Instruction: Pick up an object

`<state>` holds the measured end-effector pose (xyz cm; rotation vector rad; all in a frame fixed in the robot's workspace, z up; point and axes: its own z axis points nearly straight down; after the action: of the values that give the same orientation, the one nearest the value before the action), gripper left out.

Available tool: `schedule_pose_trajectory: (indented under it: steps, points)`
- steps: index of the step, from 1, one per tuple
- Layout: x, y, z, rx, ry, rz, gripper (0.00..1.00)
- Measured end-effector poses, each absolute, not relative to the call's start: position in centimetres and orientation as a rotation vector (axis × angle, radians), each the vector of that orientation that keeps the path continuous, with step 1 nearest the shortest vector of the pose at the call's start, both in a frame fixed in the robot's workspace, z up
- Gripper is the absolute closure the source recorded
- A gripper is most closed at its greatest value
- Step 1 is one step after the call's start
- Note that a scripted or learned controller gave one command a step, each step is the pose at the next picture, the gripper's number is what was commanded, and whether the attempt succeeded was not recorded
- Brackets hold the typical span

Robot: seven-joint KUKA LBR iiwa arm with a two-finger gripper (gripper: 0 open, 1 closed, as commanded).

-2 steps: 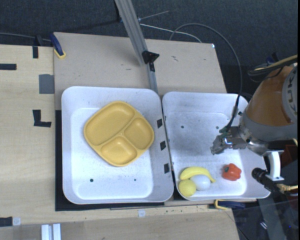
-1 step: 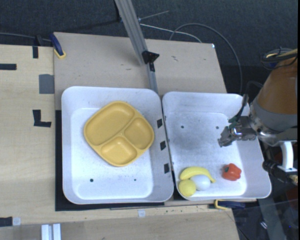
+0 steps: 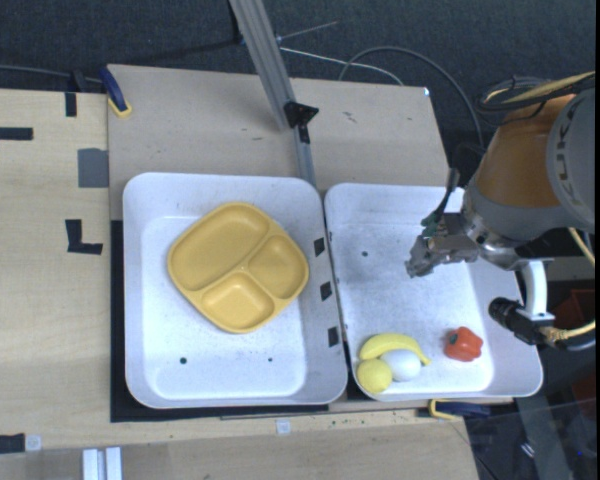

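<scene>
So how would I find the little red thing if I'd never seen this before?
Look at the right white bin, the one under the robot's gripper. Go to its near edge, where a few small things sit. The red pepper-like toy is alone toward the right corner, apart from the yellow banana, yellow lemon and white egg bunched together; it's the only red one.

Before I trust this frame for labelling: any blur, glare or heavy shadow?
Camera view: lighting is even and soft, with no strong glare on the white bins; the tray and the pepper look reasonably sharp; the gripper is small, dark and slightly smeared; shadows are faint.
</scene>
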<state>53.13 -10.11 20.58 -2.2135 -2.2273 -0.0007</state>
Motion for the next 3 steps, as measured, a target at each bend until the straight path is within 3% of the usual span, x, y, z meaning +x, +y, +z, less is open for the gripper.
schedule_pose_trajectory:
  steps: [3]
  points:
    - [63.1,4.3,22.3,-2.214,-2.230,-0.005,1.00]
